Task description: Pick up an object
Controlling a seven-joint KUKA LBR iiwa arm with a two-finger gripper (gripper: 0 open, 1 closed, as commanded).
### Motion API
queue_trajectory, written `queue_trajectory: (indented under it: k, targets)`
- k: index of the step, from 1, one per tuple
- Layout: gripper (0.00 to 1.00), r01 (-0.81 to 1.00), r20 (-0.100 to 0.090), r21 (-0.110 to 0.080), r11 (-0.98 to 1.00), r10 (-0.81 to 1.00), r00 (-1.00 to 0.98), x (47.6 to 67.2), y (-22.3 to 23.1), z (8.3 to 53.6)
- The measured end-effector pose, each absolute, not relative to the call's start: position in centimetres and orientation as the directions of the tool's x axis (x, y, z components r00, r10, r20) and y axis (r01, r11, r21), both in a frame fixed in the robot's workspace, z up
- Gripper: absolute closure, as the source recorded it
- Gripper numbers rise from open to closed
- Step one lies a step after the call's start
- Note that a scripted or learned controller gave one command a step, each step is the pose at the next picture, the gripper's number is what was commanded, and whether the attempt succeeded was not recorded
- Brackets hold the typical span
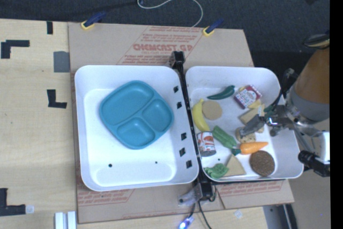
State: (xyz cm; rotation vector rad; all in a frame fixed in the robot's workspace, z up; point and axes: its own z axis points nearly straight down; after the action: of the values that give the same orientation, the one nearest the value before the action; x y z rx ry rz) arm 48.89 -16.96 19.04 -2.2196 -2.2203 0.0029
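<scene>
So on the left, the left bin (86,131) has just a blue divided plate (136,113) sitting in it. The right bin (268,76) is packed with toy food: a banana (199,116), a tan round cookie (211,110), a green pepper (221,93), a small can (206,143), a red packet (247,96), a carrot (253,147) and a brown cookie (262,162). The gripper (252,127) hangs low over the middle of that pile, just above the carrot. Can't tell if it's open or closed, honestly.
</scene>
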Motion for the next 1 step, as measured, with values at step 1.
queue_trajectory:
  k: [1]
  targets:
    - [1.00, 1.000, 0.000, -0.004, 0.001, 1.000, -0.001, 48.90, -16.90, 20.01]
